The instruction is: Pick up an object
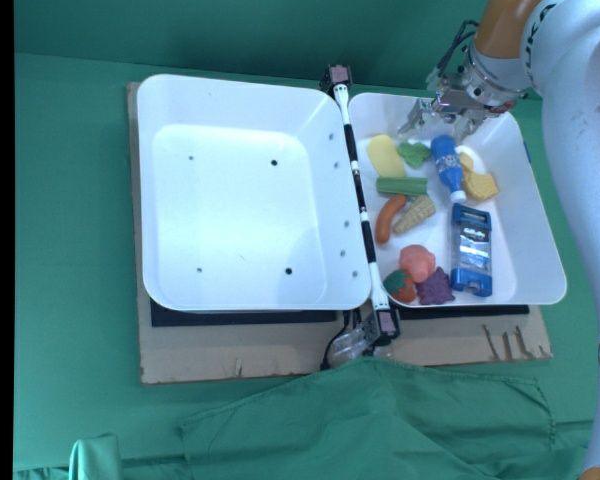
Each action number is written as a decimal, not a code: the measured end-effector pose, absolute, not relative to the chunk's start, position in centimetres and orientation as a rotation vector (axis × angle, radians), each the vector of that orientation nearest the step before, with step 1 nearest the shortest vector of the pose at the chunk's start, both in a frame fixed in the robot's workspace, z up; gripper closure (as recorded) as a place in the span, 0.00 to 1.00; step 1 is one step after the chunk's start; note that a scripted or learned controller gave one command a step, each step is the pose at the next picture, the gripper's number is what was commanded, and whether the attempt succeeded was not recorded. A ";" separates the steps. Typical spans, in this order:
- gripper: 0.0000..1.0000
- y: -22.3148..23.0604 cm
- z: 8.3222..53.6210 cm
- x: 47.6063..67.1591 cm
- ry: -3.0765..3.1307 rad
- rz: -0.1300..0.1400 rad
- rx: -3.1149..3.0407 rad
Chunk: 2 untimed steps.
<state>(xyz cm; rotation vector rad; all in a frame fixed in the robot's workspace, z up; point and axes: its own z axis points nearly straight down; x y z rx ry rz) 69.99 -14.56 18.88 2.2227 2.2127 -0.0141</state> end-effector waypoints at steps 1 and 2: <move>0.00 -11.5 18.9 65.4 2.205 0.016 2.213; 0.00 -10.4 18.8 60.8 2.202 0.018 2.215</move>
